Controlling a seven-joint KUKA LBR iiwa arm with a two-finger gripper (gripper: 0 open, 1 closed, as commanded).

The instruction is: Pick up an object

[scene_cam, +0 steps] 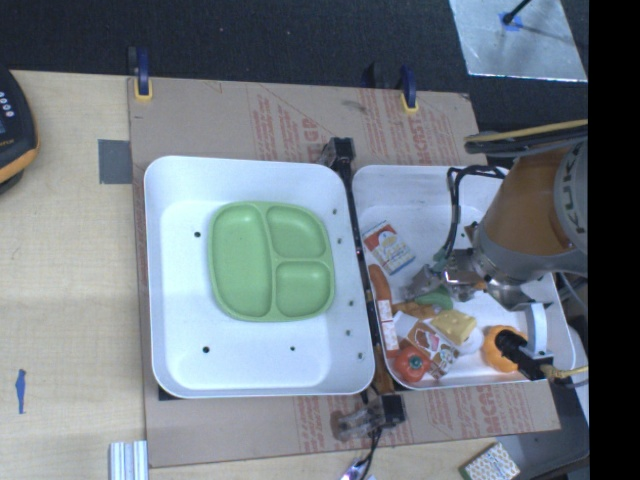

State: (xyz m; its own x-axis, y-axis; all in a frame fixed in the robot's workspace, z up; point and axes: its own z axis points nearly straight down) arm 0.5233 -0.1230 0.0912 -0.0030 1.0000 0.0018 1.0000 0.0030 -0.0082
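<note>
You have the arm [530,213] reaching in over the right bin [400,183], with the gripper [450,276] low among the clutter there. Whether it is open or closed on anything, you cannot tell, since the wrist covers it from above. The objects to pick from lie bunched in the near half of that bin: a small carton [388,248] just left of the gripper, a sausage [380,286], a yellow block [455,325], a red packet [420,353] and an orange toy [500,348]. That crowding probably explains the steep approach. The left bin [170,268] carries a green divided plate [270,260] near its middle, well apart from the gripper. The carton has printing you cannot read at this size. The cardboard [250,118] under both bins bears red lettering, also too faint to read.
</note>
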